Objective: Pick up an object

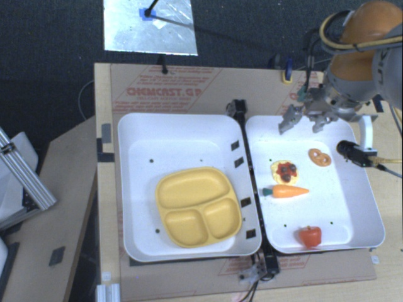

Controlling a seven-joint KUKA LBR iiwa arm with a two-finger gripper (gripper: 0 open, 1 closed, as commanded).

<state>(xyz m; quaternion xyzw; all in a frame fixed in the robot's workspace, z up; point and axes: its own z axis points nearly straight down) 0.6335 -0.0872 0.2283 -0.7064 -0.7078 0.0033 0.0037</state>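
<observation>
My gripper [305, 123] hangs over the far edge of the right bin [359, 231], its two grey fingers spread apart with nothing between them. Below it in that bin lie a small pretzel [320, 158], a round yellow piece with red topping [284, 171], an orange carrot [286, 192] and a red pepper-like piece [309, 236]. The pretzel is the nearest to the gripper, a little toward the front and right of it.
The left bin [135, 168] holds a yellow three-compartment tray [198, 204]. A black divider strip [249, 175] runs between the bins. A shiny metal sheet [150, 17] lies beyond the bench at the back.
</observation>
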